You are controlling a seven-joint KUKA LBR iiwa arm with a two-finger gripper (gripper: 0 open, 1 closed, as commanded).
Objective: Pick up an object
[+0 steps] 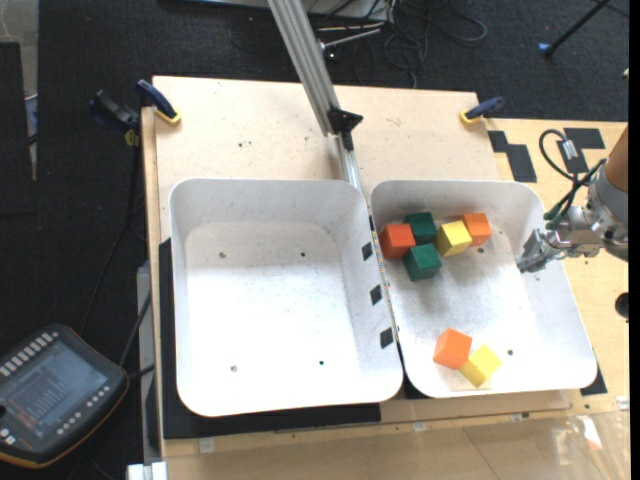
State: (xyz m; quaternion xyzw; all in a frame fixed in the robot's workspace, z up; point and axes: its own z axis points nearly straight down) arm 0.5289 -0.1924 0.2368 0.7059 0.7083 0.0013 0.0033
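Pale bench (260,128) carries two white bins over dark carpet. Right bin (560,308) holds blocks: a cluster (432,238) near its back, two at front. Gripper (530,256) hangs at its right rim.

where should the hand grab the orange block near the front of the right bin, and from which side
Probably from straight above, closing on the orange block across its far-left and near-right faces. Its near-left and far sides look free, but the yellow block touches its right corner, so fingers should avoid that edge. It lies flat on the right bin floor, turned at a slant, so the hand would need to rotate to match.
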